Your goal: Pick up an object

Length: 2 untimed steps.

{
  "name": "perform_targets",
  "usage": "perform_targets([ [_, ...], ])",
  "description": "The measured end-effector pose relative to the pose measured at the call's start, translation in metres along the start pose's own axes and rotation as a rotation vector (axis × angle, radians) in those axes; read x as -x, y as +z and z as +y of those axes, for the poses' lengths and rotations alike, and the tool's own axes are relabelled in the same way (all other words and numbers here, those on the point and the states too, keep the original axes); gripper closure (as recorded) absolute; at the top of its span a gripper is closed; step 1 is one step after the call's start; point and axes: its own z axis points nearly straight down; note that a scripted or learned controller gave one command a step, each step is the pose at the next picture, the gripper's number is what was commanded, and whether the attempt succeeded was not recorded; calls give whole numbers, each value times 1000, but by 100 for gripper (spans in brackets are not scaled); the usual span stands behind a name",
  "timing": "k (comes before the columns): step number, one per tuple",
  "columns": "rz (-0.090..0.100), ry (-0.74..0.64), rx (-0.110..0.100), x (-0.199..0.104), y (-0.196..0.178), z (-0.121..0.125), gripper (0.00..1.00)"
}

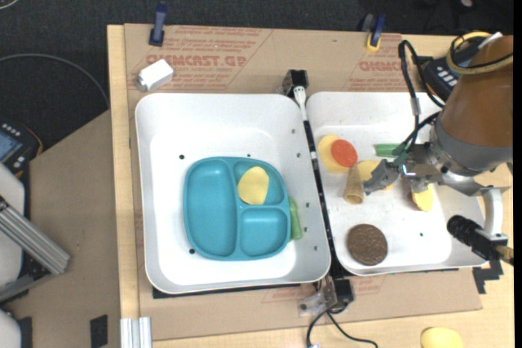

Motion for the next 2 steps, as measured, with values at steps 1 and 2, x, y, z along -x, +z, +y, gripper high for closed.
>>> perform_targets([
  [1,-6,7,7,65,-42,-18,0],
  [2,-13,5,22,132,-218,-17,0],
])
